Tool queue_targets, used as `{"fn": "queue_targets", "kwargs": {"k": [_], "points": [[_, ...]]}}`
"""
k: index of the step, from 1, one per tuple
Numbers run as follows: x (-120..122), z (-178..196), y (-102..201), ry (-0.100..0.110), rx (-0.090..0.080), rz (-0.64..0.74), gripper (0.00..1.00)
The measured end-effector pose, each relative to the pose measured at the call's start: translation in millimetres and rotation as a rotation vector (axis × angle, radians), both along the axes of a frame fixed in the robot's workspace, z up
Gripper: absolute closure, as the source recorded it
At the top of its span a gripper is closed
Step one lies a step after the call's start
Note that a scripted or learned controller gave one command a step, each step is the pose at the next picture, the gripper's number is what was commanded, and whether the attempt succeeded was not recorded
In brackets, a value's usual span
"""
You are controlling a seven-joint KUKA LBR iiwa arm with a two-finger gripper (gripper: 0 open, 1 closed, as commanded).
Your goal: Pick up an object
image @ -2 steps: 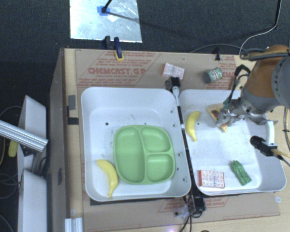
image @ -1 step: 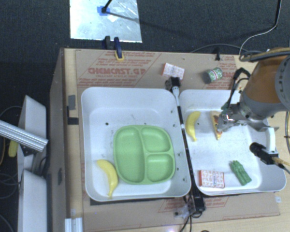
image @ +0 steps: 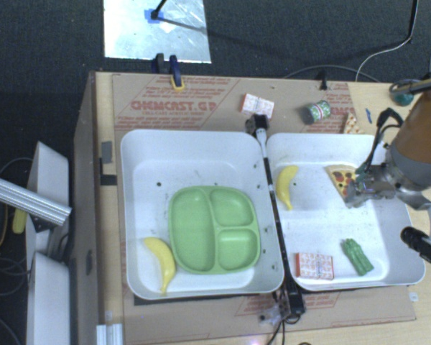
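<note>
In the right bin (image: 395,221) lie a yellow banana (image: 286,185) by the left wall, a pizza slice toy (image: 338,176) at the back, a red-and-white card box (image: 314,265) at the front and a green pickle-like toy (image: 358,256) at the front right. My gripper (image: 355,190) hangs low over the right bin, at the right edge of the pizza slice and partly covering it. The grey arm with its orange band (image: 424,139) reaches in from the right.
The left bin (image: 140,185) holds a green divided plate (image: 214,228) and a second banana (image: 161,263) at its front left. Behind the bins, on the cardboard, sit a small can (image: 318,111) and a white card (image: 257,106). A metal divider (image: 269,185) runs between the bins.
</note>
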State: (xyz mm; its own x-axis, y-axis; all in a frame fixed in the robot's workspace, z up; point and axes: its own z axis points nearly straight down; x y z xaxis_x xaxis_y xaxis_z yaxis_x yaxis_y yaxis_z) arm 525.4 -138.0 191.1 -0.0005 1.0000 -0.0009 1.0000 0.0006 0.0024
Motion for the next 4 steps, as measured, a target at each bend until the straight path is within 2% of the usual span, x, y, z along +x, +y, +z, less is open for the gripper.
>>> {"fn": "queue_targets", "kwargs": {"k": [1, 2, 3, 4], "points": [[-0.2, -0.5, 0.5, 0.001, 0.001, 0.001, 0.00], [66.7, -36.7, 18.4, 0.001, 0.001, 0.003, 0.00], [59.5, -14.5, -30.3, 0.000, -0.001, 0.000, 0.00], [75.5, -86.0, -58.4, 0.003, 0.000, 0.000, 0.00]]}}
